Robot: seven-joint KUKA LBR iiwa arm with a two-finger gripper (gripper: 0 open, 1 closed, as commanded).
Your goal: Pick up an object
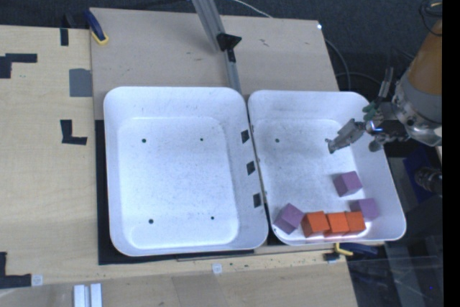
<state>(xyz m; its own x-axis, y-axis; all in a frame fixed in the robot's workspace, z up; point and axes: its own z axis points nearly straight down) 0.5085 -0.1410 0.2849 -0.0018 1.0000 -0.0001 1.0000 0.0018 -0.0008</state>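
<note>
Your hand (353, 134) hung over the right bin (302, 106), fingers spread and gripping nothing, above the purple block (347, 183).

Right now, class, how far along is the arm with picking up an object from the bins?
Done: the gripper has reached in over the right bin. In hand: nothing shows between its fingers. Left: every block lies on the bin floor, three purple blocks and the orange blocks in a row near the front wall, so the descent, grasp and lift look yet to come.
</note>
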